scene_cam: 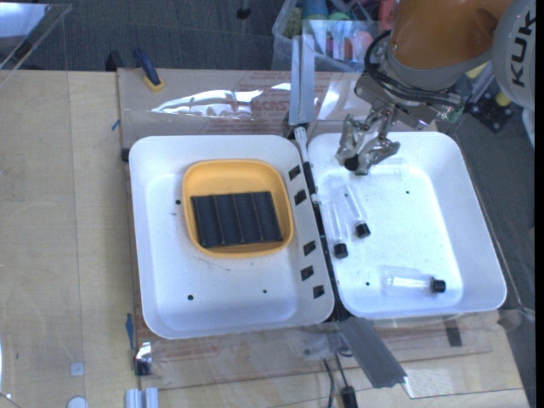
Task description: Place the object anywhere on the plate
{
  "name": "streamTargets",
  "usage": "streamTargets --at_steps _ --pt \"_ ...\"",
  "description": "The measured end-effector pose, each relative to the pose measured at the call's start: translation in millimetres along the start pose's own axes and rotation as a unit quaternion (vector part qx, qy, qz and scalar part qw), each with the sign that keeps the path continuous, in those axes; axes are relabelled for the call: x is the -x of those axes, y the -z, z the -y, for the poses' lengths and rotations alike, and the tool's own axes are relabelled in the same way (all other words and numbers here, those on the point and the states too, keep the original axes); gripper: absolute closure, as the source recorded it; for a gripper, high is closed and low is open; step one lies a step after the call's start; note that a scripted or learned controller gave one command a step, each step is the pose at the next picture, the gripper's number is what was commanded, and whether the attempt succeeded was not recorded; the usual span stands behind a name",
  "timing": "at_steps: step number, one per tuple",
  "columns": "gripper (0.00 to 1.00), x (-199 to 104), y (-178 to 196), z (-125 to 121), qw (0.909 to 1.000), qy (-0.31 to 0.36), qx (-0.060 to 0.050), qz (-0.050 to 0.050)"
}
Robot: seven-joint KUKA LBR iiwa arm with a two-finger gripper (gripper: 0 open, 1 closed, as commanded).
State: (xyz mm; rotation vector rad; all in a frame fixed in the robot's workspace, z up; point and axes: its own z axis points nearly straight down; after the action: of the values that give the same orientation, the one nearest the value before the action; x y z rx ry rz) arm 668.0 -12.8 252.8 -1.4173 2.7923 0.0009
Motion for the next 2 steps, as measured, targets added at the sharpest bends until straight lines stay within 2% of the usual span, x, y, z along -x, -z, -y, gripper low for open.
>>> streamTargets --at_steps 1,2 --pt "1.00 13.8 16.7 -10.1 0.9909 0.134 0.000 0.000" --pt "1.00 22.3 -41.6 -17.8 0.9842 0.177 0.003 -0.001"
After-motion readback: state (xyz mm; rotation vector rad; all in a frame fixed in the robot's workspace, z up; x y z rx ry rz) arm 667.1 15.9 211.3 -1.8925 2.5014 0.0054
